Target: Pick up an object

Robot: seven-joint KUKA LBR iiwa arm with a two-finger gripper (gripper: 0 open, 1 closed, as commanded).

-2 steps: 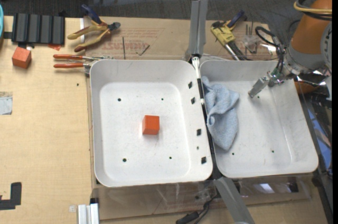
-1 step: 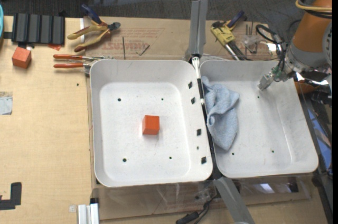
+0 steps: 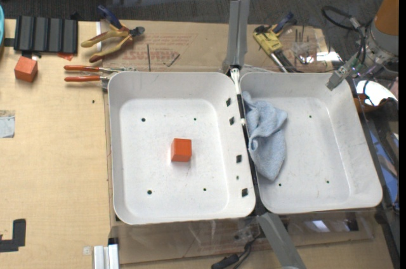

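Orange and cube-shaped, a small block (image 3: pixel 181 150) sits on the floor of the left white bin (image 3: pixel 127 198), a little below and left of the bin's middle, with bare white floor around it on every side. Nothing touches it.

The right white bin (image 3: pixel 342 191) stands just beside the left one, their inner rims meeting along a row of black clips. In the right bin a crumpled pale blue cloth (image 3: pixel 265 137) lies against the left wall, running from the upper left corner down toward the middle.

The robot arm (image 3: pixel 384 33) enters at the top right corner of the view, grey with its orange band showing at the edge. Its lower end hangs over the upper right corner of the right bin, well apart from the block and from the cloth. The gripper (image 3: pixel 342 74) is partly hidden and small here; I cannot tell how it is set, and nothing is seen in it.

Both bins rest on a brown cardboard bench top (image 3: pixel 51 153). Behind the left bin lie yellow-handled pliers (image 3: pixel 113 38) and orange-handled pliers (image 3: pixel 89 73). At the far left sits a second orange block (image 3: pixel 26 68), below a row of black blocks (image 3: pixel 45 34).
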